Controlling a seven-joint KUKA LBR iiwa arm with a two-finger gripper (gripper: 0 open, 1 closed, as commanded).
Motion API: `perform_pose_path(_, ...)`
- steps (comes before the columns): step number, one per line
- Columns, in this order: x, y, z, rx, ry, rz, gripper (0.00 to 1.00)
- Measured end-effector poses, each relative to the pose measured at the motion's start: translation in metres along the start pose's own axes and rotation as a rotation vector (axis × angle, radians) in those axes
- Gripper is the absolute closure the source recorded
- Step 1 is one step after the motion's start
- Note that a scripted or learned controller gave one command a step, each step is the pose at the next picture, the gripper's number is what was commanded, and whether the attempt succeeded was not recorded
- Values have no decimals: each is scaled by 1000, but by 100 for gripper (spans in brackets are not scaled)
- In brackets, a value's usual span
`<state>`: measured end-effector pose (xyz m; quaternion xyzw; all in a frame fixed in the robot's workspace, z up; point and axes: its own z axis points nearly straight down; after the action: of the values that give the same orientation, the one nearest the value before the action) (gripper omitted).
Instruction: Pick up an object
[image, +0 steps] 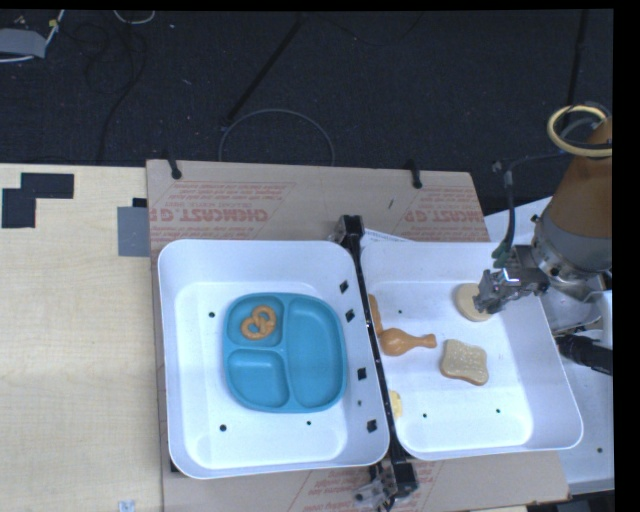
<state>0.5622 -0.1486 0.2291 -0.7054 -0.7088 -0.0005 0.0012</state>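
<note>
round cream cookie (468, 301) lies in the right bin (520, 425), near its far right side, and the pincer (492, 297) sits right at the cookie's right edge, touching or just over it; whether its grip is open or closed cannot be told at this size. the grey arm (578, 225) with its orange band comes in from the right above the bin's rim. nearer the middle of the same bin lies a tan drumstick-shaped piece (405, 342), and just beside it a beige bread-like slice (465, 361). the left bin (200, 440) holds a blue divided tray (300, 385), and a small pretzel (259, 322) rests in the tray's upper left compartment. both bins stand side by side on the table (70, 350).
</note>
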Motion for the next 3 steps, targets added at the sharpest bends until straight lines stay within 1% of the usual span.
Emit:
perform_pose_path(1, 46, 7, -7, 0, 0, 0, 100)
perform_pose_path(2, 97, 7, -12, 1, 0, 0, 100)
perform_pose_path(3, 160, 13, -5, 3, 0, 0, 100)
